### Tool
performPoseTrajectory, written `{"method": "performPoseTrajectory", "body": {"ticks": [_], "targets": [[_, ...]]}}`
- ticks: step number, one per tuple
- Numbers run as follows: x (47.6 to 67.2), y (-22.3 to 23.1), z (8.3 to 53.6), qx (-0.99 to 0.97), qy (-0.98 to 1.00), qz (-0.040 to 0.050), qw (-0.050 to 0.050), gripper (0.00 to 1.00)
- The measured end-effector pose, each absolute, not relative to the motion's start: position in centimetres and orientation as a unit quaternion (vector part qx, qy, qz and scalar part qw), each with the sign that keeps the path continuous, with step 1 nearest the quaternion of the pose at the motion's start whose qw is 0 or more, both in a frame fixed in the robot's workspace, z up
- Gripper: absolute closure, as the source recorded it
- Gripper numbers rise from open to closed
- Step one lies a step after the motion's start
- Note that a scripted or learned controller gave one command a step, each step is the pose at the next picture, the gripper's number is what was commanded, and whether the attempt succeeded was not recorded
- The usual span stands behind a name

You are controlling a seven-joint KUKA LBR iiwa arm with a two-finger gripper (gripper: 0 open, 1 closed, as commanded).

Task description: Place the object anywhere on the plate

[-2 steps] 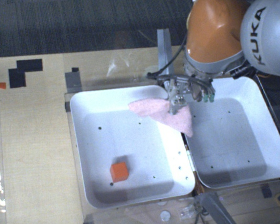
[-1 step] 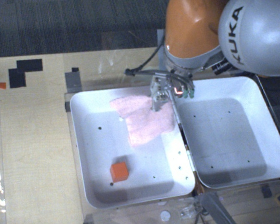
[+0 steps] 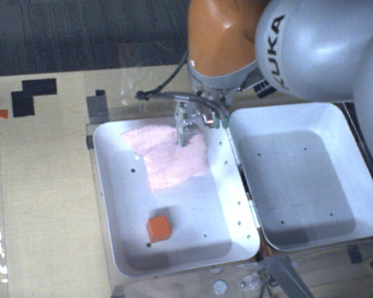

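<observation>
You will find the orange block (image 3: 159,228) lying flat at the near left of the left bin (image 3: 116,207). The pale pink plate (image 3: 167,155) lies flat at the far side, well apart.

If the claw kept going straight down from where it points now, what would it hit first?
Most likely the pink plate in the left bin: the claw hangs over its far right part. Depth is hard to judge, and the orange cube lies well aside.

A pale wooden bench (image 3: 46,216) with black square markers (image 3: 30,95) at its far left; dark grey carpet floor (image 3: 77,30) lies beyond.
</observation>
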State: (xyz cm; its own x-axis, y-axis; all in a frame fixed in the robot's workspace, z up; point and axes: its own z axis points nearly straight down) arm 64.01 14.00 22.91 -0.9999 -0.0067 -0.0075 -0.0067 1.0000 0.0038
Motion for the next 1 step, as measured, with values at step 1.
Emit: {"method": "performPoseTrajectory", "body": {"ticks": [1], "targets": [[64.03, 13.98, 22.96, -0.003, 1.0, 0.002, 0.004, 0.0]]}}
